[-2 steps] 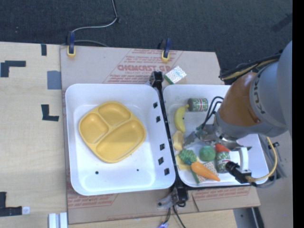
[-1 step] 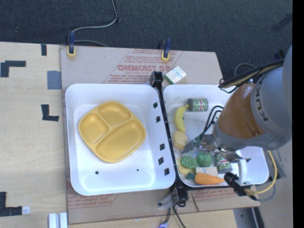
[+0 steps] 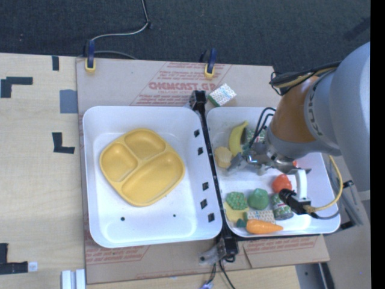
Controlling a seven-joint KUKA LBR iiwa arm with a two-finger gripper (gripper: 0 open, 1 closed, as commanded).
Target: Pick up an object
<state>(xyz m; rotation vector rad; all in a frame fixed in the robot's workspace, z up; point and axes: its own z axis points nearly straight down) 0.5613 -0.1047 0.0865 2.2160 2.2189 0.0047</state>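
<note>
So the gripper (image 3: 248,159) is down in the right bin (image 3: 313,224) next to the banana (image 3: 237,136), can't tell what state it's in from here, and the carrot (image 3: 263,226) plus green toys (image 3: 248,198) sit near that bin's front edge.

One fixed camera is looking down from above the bench (image 3: 36,161) at a slant, facing both white bins, the left bin (image 3: 144,230) and the right bin (image 3: 322,224), which are sitting side by side mid-frame. It is standing far enough back to be taking in the bench's far edge, while the arm (image 3: 337,101) is entering from the right.
</note>
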